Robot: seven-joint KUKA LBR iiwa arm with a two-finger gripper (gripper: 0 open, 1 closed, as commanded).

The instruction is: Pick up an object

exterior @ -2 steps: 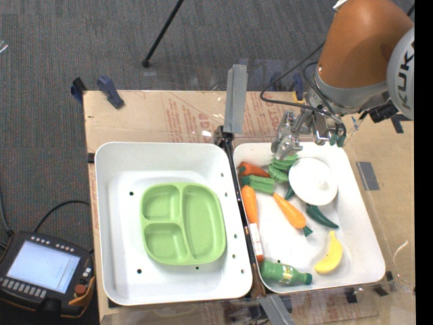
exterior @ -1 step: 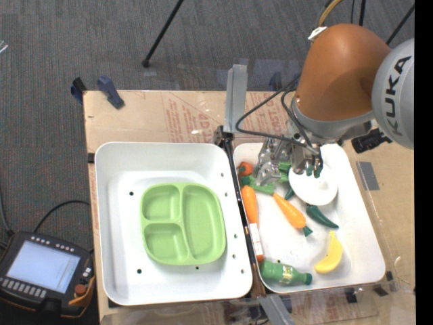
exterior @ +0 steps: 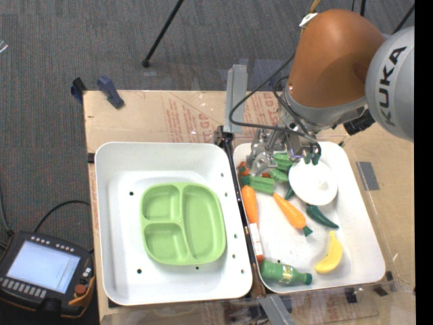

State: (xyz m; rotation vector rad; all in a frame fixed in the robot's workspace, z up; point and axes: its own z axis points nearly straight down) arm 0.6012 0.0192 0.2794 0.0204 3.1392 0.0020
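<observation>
Presently we hover our gripper (exterior: 281, 149) over the far end of the right bin (exterior: 358, 249); we cannot tell its opening. Nearest, the green vegetables (exterior: 264, 183) lie just below it, long axes running across the bin.

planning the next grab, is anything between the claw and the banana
Yes. The claw is at the right bin's far end, the banana near its front edge. Between them lie a white plate, a carrot and a dark green vegetable.
</observation>
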